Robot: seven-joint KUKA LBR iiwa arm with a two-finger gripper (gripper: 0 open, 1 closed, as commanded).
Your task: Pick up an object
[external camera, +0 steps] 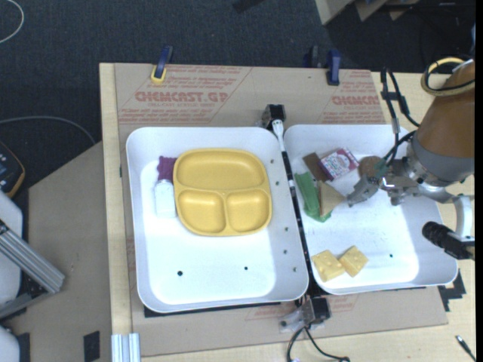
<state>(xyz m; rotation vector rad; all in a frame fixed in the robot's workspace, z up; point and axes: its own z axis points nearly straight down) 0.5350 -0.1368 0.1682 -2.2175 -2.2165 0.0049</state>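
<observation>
1. Left bin (147, 202): a yellow divided tray (223, 191) lies across its upper half; at the tray's 9 o'clock edge a purple item (165, 167) and a white item (164, 198) poke out, mostly covered by the tray, so their shapes are unclear.
2. Right bin (392, 274), its left part: a green object (309, 197) lies with its long axis running roughly 11 to 5 o'clock, beside a brown piece (326, 198) and a small pink-and-white packet (339, 162). Two yellow blocks (339, 263) sit near the bin's 6 o'clock rim, well apart from the rest.
3. The fingers (361, 191) hang over the right bin, at the end of the arm that enters from 3 o'clock. The cluster lies just at their 9 to 10 o'clock, the brown piece nearest, so I judge it the likeliest thing to pick.
4. The fingers are dark and blurred against the clutter; I cannot tell how far apart they stand, and nothing is visibly held between them.
5. The arm's orange band (453, 123) is cut off by the frame at 3 o'clock.
</observation>
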